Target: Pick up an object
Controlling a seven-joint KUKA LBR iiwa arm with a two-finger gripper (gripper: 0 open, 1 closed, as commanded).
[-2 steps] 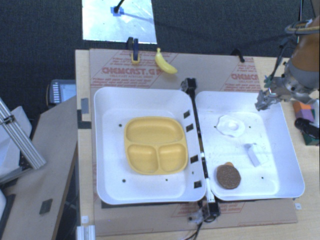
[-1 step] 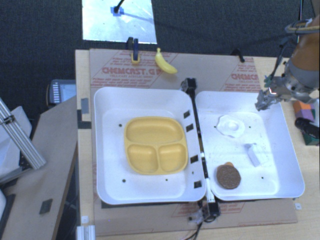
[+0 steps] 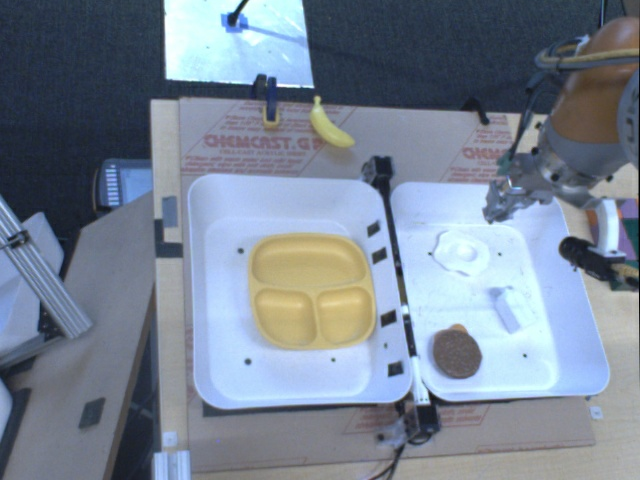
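The right bin (image 3: 560, 268) holds a white fried-egg-shaped piece (image 3: 461, 253), a small pale grey block (image 3: 507, 309) and a round brown cookie-like disc (image 3: 457, 353). My gripper (image 3: 499, 208) hangs over the bin's far edge, above and to the right of the white piece, well apart from all three objects. I see nothing between its fingers. The grey arm with its orange band (image 3: 590, 98) comes in from the upper right.
The left bin (image 3: 210, 268) holds a yellow divided plate (image 3: 307, 290). A yellow banana (image 3: 330, 126) lies on the board behind the bins, beside a yellow clamp (image 3: 270, 103). A black divider strip (image 3: 392, 268) runs between the bins. A black fitting (image 3: 590, 258) sticks in at the right bin's edge.
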